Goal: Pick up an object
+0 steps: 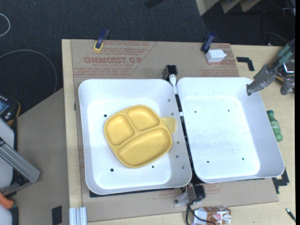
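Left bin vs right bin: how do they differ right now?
The left bin holds a yellow divided tray, lying flat with a small yellow piece at its right edge; the right bin shows only its speckled white floor. The gripper sits over the right bin's upper right rim, well away from the left bin. The left bin's floor looks cleaner; the right one is dotted with specks. Both are shallow, white and rounded at the corners.

Two bins sit side by side on the counter (140, 55). A divided plate (137, 135) lies in the left bin (93, 172). The hand (258, 84) hangs over the right bin's (225, 163) far right corner.
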`<state>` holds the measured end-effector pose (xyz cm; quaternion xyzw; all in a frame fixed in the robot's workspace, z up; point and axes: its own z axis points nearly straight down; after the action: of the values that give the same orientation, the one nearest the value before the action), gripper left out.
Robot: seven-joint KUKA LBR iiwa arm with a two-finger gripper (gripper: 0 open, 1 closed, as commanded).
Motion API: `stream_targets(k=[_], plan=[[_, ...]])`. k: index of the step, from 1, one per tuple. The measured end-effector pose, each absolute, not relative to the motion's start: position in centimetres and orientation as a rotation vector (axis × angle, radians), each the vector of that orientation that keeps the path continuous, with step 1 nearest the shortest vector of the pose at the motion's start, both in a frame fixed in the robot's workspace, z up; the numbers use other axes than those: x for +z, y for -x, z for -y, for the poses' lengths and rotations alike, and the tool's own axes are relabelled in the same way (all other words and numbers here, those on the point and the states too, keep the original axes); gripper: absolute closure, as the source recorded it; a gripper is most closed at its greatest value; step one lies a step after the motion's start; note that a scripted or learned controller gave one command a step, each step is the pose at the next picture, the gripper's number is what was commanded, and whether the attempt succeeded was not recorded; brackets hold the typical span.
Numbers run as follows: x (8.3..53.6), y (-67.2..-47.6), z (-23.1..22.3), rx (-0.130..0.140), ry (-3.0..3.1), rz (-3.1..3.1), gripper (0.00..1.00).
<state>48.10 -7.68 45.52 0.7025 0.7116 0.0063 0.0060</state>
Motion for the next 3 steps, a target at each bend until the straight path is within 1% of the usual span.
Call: stream_targets(k=[1, 2, 3], plan=[[45.8, -48.0, 8.3, 0.004, -2.215, -2.219, 1.0], [36.2, -47.8, 6.5, -0.01, -2.228, -2.228, 1.0], [32.5, -48.3, -1.0, -0.004, -2.216, -2.236, 1.0]])
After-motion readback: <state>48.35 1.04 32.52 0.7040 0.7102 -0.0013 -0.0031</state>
